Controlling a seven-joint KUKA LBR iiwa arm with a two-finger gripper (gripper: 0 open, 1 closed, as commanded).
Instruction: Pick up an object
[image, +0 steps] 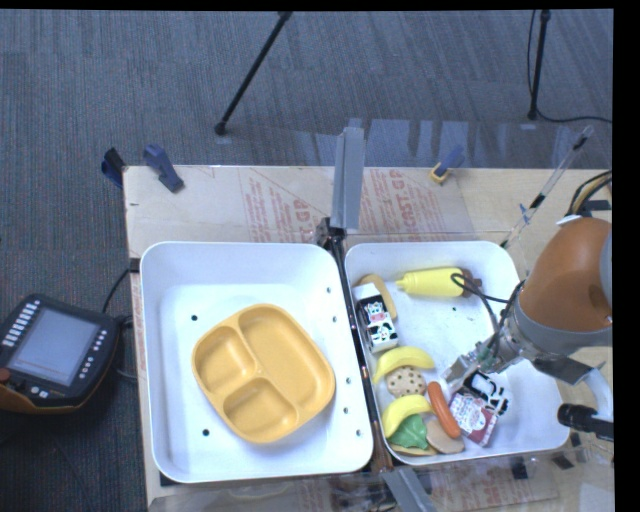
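Starting at the near edge, we see the right bin crowded along its front with toy food: a green leafy piece, a banana, a sausage, a red packet and a small black-and-white carton. Just behind these lie a cookie and a second banana. The gripper hangs low over this cluster, between the cookie and the small carton; we cannot tell how its fingers stand, and we see nothing clearly between them. In the left bin a yellow divided plate lies alone. Farther back in the right bin we find a milk carton by the dividing wall and a yellow mustard bottle lying on its side. Left of the tabletop, a control pendant rests on the carpet.
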